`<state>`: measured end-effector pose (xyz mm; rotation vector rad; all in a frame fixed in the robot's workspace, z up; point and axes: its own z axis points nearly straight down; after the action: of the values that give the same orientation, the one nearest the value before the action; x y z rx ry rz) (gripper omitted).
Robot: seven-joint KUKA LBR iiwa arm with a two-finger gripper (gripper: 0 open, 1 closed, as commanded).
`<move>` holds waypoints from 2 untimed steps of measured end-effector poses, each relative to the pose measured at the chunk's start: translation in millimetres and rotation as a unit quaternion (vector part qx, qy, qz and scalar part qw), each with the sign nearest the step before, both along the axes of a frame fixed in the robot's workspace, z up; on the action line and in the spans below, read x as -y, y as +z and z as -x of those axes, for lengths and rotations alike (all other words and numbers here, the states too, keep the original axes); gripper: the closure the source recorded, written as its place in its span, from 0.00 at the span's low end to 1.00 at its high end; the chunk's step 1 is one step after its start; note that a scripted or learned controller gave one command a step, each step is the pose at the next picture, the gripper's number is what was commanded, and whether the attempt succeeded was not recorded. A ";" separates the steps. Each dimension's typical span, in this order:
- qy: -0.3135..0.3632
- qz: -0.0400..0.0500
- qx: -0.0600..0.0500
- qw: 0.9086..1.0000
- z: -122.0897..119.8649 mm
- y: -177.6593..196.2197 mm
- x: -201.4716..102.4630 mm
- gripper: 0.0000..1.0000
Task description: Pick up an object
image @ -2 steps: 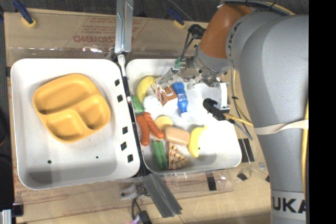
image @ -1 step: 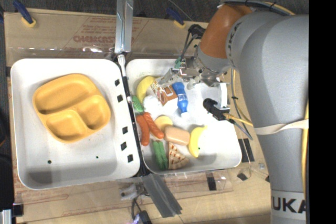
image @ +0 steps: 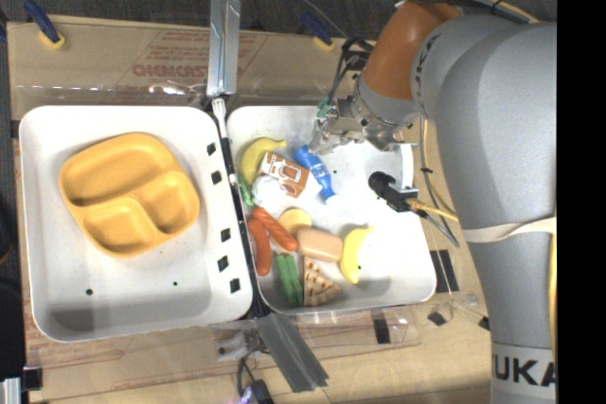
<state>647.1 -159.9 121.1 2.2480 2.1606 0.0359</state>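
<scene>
My gripper [image: 326,133] hangs over the far part of the right bin [image: 402,246], just above and right of a blue wrapped item [image: 317,172]. Nothing shows between it and the toys below. Left of the blue item lie a brown and white carton [image: 284,173] and a yellow banana [image: 256,156]. Nearer the front are a red sausage [image: 269,230], a pale yellow piece [image: 294,220], a peach bun [image: 320,246], a second banana [image: 351,254], a green piece [image: 285,275] and a waffle slice [image: 319,284].
The left bin [image: 57,298] holds a yellow divided tray [image: 128,192]. A metal bar [image: 222,43] stands at the far end of the wall between the bins. My grey arm [image: 483,128] covers the right bin's right side.
</scene>
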 end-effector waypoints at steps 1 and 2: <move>0.000 0.000 -0.001 1.000 0.4 -0.7 0.2 0.00; 0.051 0.001 -0.016 0.999 -0.7 36.5 1.8 0.00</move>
<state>647.8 -161.7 157.6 2.1506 2.2888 -0.0004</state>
